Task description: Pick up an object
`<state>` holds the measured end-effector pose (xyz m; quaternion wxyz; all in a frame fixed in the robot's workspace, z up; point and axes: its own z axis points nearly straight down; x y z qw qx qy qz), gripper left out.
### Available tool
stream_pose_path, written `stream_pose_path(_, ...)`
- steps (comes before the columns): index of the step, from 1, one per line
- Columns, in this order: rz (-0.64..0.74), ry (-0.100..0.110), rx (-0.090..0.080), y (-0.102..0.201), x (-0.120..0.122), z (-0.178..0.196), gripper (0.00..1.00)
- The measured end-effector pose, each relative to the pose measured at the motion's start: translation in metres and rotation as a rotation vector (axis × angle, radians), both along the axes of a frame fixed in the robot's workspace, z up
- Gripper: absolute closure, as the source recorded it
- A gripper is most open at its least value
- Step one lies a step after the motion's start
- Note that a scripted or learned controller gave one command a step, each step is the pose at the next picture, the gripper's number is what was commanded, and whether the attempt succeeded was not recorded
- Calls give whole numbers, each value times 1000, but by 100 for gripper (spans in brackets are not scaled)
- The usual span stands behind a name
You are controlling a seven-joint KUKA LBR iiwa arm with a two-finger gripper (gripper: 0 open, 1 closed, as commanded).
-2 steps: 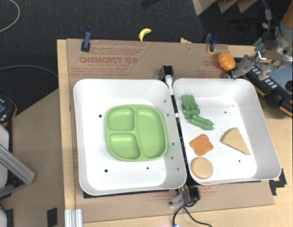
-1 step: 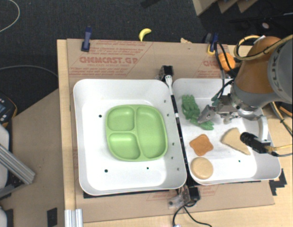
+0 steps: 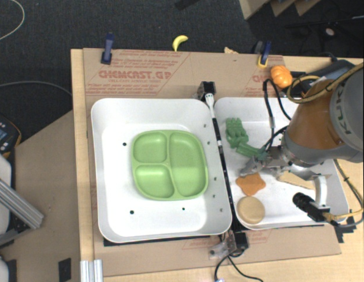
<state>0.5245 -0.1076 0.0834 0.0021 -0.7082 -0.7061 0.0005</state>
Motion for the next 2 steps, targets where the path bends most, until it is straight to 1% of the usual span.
stream_pose_path(1, 5, -11, -2, 25, -45, 107, 0)
stream_pose_path(2, 1, 6, 0, 15, -48, 24, 0)
